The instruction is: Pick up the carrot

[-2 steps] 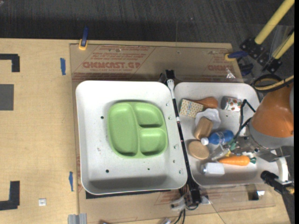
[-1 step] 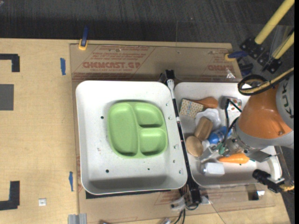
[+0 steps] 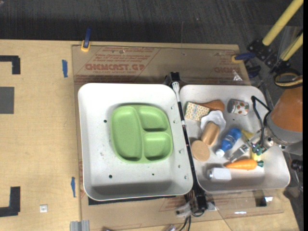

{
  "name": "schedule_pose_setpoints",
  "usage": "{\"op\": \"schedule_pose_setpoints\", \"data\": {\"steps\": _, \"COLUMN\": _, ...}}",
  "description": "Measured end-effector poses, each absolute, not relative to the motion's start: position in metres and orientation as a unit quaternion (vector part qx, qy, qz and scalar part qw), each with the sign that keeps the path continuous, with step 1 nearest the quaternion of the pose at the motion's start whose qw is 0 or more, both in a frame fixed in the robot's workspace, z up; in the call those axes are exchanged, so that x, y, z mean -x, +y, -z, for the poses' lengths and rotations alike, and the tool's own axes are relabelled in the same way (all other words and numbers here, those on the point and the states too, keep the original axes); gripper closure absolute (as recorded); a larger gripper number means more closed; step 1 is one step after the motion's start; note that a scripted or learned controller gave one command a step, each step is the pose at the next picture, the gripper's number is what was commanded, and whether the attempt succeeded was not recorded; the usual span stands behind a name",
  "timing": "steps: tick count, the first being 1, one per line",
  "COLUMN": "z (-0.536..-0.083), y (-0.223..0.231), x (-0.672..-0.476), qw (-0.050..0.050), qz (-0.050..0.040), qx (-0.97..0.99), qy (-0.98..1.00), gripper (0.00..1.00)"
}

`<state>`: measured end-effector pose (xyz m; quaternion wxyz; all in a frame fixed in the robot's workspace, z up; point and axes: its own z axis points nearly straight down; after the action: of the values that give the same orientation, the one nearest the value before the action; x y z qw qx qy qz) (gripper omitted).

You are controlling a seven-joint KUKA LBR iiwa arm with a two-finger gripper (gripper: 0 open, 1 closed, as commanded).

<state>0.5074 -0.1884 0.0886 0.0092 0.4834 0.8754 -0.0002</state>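
The carrot (image 3: 242,165) is orange with a green tip at its right end. It lies flat near the front of the right bin (image 3: 279,177), pointing left. My gripper (image 3: 258,147) hangs at the right side of that bin, just above and behind the carrot's green end. The grey wrist and its orange band (image 3: 291,110) are behind it. The carrot lies apart from the gripper on the bin floor.
A white block (image 3: 220,173) lies left of the carrot, with a blue bottle (image 3: 229,139), a silver piece (image 3: 238,152), a tan cylinder (image 3: 210,133), a waffle-patterned item (image 3: 196,110) and a small can (image 3: 239,107) behind. The left bin (image 3: 91,129) holds a green divided plate (image 3: 141,132).
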Motion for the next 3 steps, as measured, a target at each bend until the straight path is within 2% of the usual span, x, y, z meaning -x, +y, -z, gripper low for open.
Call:
{"op": "schedule_pose_setpoints", "data": {"steps": 1, "z": -0.089, "y": -0.154, "x": -0.483, "qw": 0.007, "qz": -0.0003, "qx": -0.384, "qy": 0.923, "gripper": 0.0}}
{"op": "schedule_pose_setpoints", "data": {"steps": 2, "z": -0.09, "y": -0.152, "x": -0.484, "qw": 0.008, "qz": 0.0018, "qx": -0.209, "qy": 0.978, "gripper": 0.0}}
{"op": "schedule_pose_setpoints", "data": {"steps": 3, "z": -0.091, "y": -0.111, "x": -0.486, "qw": 0.009, "qz": 0.0024, "qx": 0.081, "qy": 0.997, "gripper": 0.0}}
